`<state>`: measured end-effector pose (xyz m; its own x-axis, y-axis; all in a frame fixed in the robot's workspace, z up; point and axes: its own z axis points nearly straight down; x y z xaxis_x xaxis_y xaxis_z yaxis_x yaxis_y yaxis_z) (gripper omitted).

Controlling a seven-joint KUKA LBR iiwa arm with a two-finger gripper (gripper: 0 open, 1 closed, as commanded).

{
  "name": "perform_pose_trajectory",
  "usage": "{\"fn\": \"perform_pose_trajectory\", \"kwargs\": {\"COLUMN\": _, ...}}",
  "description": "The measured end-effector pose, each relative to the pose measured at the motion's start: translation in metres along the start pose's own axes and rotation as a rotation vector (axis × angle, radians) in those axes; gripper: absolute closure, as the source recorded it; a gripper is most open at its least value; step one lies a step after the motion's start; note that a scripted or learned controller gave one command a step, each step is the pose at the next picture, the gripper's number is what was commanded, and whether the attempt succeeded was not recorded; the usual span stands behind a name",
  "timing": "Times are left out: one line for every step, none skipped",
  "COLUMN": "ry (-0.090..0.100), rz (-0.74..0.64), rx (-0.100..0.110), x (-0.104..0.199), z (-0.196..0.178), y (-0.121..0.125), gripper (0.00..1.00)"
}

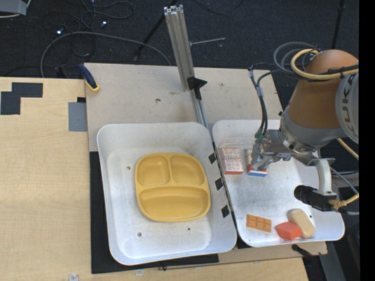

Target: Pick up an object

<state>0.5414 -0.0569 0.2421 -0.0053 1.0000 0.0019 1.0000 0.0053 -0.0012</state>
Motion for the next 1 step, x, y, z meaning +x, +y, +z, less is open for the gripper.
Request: {"fn": "perform_pose_trajectory", "kwargs": {"ry": -0.001, "rz": 0.001, "rx": 0.002, "x": 0.0508, "z": 0.0143, "y": 0.0187, "gripper": 1.0}}
